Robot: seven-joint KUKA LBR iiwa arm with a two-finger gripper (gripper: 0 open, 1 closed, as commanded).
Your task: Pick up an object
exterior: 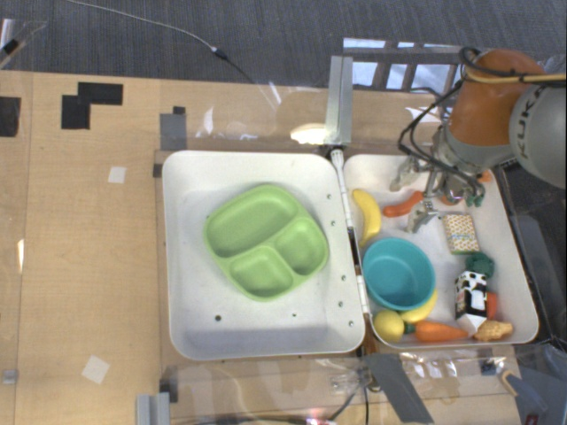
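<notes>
Crowding Round the Teal Bowl

Starting nearest the camera, along the front wall of the right bin [530,321], an orange carrot [440,332] lies just in front of the teal bowl [400,273], with a yellow lemon [388,325] at the bowl's front left and a tan, bready piece [494,330] further right. Beside the bowl's right rim stands a black-and-white cow figure [473,293], with a dark green item [479,264] behind it and a patterned cracker-like square [461,232] behind that. A yellow banana [368,215] lies just behind the bowl's left rim, against the wall between the bins. Further back, an orange-red carrot-like piece [403,208] lies behind the bowl, touching or nearly touching the gripper [431,207], which hangs low over the bin's far half. Whether its fingers are apart or together cannot be told. Left of the bowl, in the left bin [186,317], rests a green divided plate [266,240].
</notes>
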